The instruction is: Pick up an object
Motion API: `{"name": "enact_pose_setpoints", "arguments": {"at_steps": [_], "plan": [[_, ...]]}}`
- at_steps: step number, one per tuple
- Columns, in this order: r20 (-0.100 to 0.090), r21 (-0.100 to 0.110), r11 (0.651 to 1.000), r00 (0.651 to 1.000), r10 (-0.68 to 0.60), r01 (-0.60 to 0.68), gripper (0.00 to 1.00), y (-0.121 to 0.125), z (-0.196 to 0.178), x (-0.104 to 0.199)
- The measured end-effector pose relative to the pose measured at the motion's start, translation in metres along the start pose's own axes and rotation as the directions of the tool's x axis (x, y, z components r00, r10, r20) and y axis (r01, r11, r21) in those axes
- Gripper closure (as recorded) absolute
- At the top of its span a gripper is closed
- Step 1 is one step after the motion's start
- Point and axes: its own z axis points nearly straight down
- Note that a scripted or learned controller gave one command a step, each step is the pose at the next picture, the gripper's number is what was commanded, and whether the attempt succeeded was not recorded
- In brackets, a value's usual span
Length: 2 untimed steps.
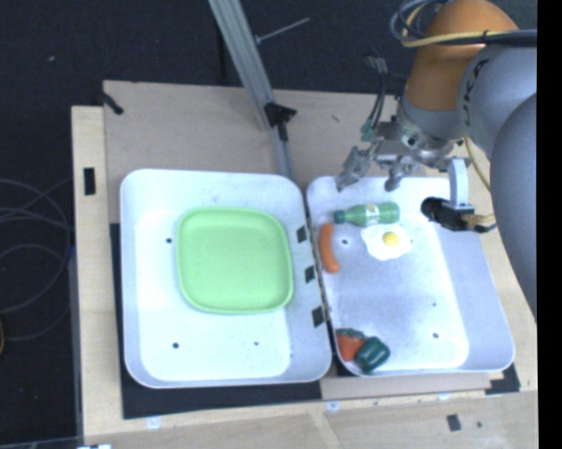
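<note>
Left bin (150,251) holds a green plate (234,260); right bin (449,297) a bottle (369,215), egg (387,242), sausage (328,248). Gripper (374,171) spread, empty.

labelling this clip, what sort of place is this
Probably a robot lab bench for grasping trials: two white bins side by side, toy food such as a fried egg, and a grey arm reaching in.
</note>
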Motion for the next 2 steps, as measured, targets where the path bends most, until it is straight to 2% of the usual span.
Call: {"name": "enact_pose_setpoints", "arguments": {"at_steps": [1,2], "plan": [[0.001,0.005,1.0,1.0,0.001,-0.001,0.0,0.005,0.055,-0.009],[0.002,-0.009,1.0,1.0,0.0,0.0,0.0,0.007,0.085,-0.009]]}}
